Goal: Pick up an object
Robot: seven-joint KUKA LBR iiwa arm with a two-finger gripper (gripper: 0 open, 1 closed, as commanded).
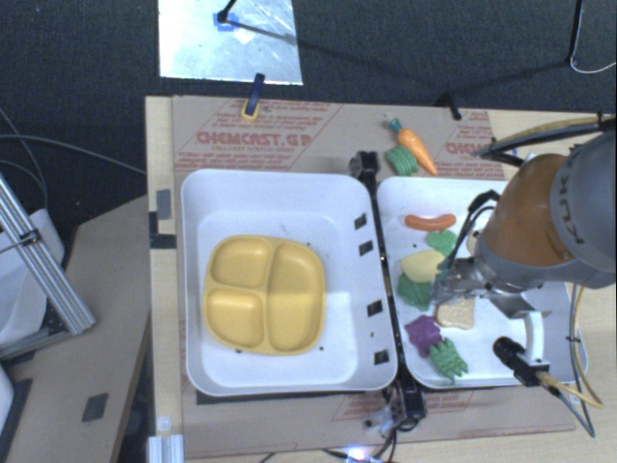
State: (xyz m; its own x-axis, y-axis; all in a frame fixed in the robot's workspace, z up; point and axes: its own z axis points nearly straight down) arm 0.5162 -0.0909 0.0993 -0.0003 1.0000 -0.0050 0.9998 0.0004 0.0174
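Toast-like tan piece point(455, 313) in the right bin point(554, 302) sits right under the fingers point(453, 287), whose spread I cannot tell, beside yellow point(421, 263) and purple point(422, 332) toys; approach step, probably, needing a closing grasp.

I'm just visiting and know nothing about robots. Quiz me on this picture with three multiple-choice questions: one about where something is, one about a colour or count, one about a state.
1. Where does the carrot lie?
A. In the left bin
B. On the board beyond the right bin
C. On the yellow plate

2. How many compartments has the yellow plate?
A. Two
B. Three
C. Five

3. Where is the arm now?
A. Over the right bin
B. Over the left bin
C. Away from both bins

Answers:
1. B, it rests on the cardboard past the bin's far rim.
2. B, two small sections and one long one.
3. A, its orange band and wrist hang above the toy food there.
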